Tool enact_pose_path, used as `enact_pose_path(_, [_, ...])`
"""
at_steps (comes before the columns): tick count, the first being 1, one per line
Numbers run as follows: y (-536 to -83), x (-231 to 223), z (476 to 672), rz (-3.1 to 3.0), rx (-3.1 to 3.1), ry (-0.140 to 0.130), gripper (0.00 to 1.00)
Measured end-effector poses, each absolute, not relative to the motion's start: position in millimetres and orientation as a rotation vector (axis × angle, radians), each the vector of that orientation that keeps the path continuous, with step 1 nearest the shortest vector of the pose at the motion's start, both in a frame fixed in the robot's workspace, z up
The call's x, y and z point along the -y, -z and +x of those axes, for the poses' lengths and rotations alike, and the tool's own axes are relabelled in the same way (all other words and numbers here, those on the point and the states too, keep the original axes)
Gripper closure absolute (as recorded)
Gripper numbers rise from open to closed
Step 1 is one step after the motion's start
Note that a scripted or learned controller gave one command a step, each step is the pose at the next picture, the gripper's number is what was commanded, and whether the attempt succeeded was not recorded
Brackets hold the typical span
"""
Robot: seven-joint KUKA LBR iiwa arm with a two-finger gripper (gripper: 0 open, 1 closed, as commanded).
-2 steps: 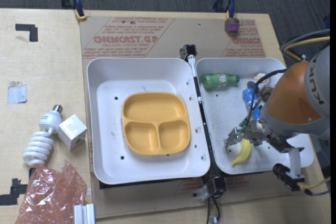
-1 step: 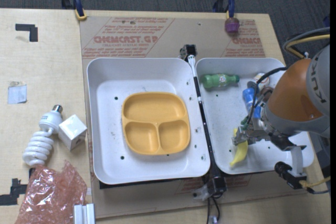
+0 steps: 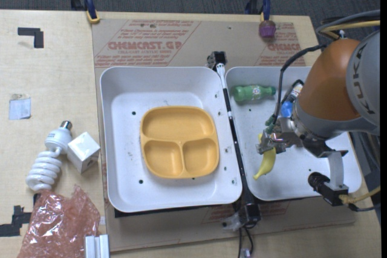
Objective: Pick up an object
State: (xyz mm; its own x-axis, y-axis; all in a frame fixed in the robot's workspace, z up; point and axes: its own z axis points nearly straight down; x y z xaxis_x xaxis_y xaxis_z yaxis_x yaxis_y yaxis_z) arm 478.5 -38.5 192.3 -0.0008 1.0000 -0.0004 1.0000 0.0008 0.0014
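Observation:
In the right bin (image 3: 291, 185) a yellow banana (image 3: 265, 166) lies near the left wall, and a green bottle (image 3: 254, 92) lies on its side at the far end. My gripper (image 3: 273, 141) sits low over the banana's upper end, under the arm's orange band (image 3: 329, 87); the wrist hides where gripper and banana meet. A yellow divided plate (image 3: 179, 142) rests in the middle of the left bin (image 3: 115, 130).
Left of the bins on the bench lie a spiral light bulb (image 3: 47, 160), a white cube (image 3: 83, 151) and a crumpled pink bag (image 3: 57, 226). A purple object (image 3: 267, 28) sits behind the right bin. Blue clamps hold the board's far edge.

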Motion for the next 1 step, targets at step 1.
enact_pose_path(1, [-192.0,1.7,542.8,2.218,-2.223,0.002,1.0])
